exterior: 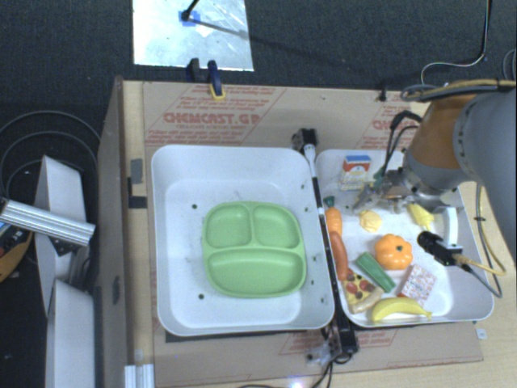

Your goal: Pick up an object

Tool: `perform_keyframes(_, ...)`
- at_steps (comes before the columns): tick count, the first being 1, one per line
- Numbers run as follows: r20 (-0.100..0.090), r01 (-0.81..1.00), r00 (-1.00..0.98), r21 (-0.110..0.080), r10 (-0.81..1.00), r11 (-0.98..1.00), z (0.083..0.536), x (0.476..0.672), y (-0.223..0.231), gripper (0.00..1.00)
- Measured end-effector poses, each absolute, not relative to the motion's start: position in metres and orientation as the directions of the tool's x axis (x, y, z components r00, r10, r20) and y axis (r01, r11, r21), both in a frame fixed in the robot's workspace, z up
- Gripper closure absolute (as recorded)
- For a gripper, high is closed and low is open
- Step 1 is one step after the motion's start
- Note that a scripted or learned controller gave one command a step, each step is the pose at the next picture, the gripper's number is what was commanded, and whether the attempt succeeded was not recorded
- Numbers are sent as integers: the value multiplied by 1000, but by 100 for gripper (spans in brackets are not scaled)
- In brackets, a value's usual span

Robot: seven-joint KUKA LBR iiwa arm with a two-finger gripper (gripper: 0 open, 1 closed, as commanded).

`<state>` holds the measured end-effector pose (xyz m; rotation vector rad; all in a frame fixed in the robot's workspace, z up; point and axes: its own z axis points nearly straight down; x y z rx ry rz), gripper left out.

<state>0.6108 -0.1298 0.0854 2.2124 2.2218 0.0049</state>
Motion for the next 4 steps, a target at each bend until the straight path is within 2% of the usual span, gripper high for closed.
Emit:
perform_keyframes(1, -3, 1000, -5, 10, 1000, 5, 170, 626, -147, 0)
perform_keyframes(2, 3, 1000, -8, -4, 1000, 8, 79, 622, -100, 0)
perform_keyframes(3, 0, 1000, -7, 3, 1000, 7, 95, 624, -104, 100)
perform_keyframes(4, 2, 1000, -8, 5, 1000, 8, 190, 584, -52, 100)
